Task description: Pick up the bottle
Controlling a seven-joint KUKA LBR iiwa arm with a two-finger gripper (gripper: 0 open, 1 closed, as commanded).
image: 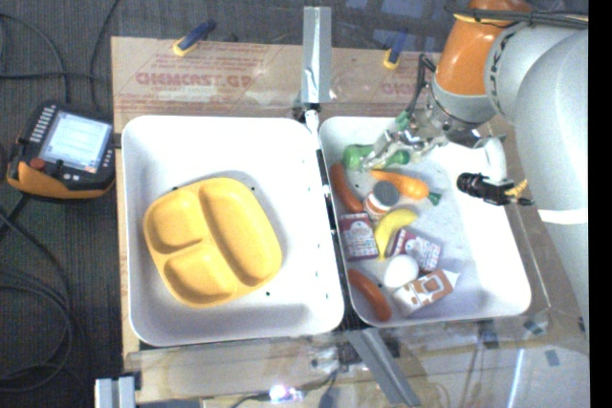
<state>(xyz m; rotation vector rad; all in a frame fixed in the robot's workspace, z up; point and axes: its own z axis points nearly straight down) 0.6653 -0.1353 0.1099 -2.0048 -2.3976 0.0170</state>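
In the right bin (497, 234), a small brown and white bottle-like container (426, 289) lies on its side near the front wall, beside a white egg (400, 270). My gripper (403, 144) hangs low over the back of this bin, just above an orange carrot (402, 184) and right of a green rounded object (356, 156). It is well behind the brown container and apart from it. I see nothing clearly held in it.
The right bin also holds a banana (395, 226), two sausages (346, 188) (370, 293), a small can (382, 198) and two purple packets (359, 237). A yellow divided plate (212, 239) lies in the left bin (143, 148). A teach pendant (65, 151) rests at far left.
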